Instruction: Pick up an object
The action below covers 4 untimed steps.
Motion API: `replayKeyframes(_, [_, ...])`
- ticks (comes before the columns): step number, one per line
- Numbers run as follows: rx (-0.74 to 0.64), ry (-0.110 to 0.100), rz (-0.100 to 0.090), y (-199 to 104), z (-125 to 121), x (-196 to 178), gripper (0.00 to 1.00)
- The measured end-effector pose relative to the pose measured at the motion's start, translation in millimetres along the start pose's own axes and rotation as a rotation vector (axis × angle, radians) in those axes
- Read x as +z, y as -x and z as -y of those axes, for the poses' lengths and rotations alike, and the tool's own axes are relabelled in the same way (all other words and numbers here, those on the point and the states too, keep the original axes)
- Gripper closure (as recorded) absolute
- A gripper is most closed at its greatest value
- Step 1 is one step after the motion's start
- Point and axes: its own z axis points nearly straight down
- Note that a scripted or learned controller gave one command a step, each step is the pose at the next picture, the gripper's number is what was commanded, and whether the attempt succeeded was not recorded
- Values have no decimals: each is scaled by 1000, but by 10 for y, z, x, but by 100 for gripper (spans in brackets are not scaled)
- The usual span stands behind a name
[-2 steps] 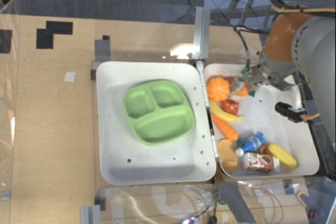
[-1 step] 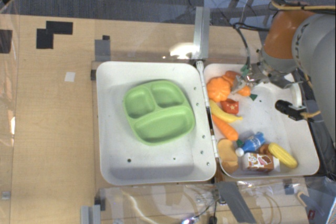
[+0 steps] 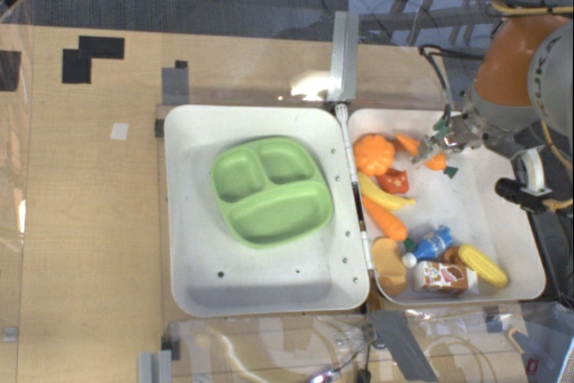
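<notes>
A small orange carrot piece (image 3: 435, 162) was seen in the right bin (image 3: 511, 233), near its far wall, just beside the pumpkin (image 3: 374, 153) to its left. The fingers (image 3: 441, 139) were poised directly over it; whether they were open could not be told.

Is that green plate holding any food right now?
Empty: the green plate lies flat in the left bin, all three compartments bare.

Toys (image 3: 395, 193) crowd the right bin's (image 3: 502, 229) left side; its right floor lies open.
</notes>
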Motion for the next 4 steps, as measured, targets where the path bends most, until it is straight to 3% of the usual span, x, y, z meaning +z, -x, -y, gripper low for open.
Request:
replayKeyframes(1, [-344,2,4,663,-161,374,100])
replayKeyframes(2, [-345,-8,-12,622,-150,382,0])
replayKeyframes(3, [-349,6,1,636,-195,253,100])
replayKeyframes(4, [-274,3,2,666,-211,-163,100])
